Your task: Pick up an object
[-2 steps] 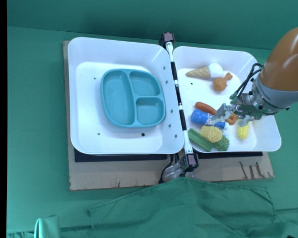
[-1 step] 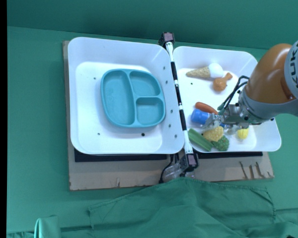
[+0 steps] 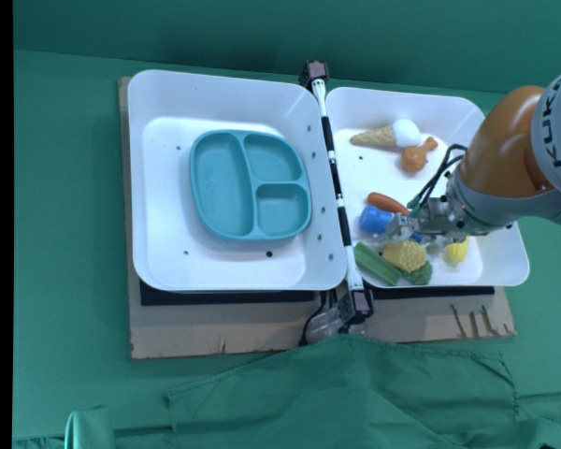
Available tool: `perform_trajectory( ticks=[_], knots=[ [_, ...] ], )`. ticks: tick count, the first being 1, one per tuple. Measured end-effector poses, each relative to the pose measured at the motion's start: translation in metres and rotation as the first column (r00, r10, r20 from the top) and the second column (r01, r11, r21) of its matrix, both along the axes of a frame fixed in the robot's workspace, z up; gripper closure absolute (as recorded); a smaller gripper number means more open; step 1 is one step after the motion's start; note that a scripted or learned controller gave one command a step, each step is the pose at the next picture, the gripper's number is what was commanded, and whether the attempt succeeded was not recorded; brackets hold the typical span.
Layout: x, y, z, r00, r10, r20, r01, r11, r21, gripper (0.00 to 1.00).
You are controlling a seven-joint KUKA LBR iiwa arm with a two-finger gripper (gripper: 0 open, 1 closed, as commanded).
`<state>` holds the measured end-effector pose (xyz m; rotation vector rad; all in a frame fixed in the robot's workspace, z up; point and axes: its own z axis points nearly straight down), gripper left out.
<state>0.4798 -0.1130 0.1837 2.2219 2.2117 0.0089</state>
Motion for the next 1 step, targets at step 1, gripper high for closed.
perform_trajectory(
  ticks=[1],
  knots=[
    [0.0025, -0.0017, 0.0133, 1.000, -0.003, 0.012, 0.003, 1.000, -0.005, 1.00]
  ],
)
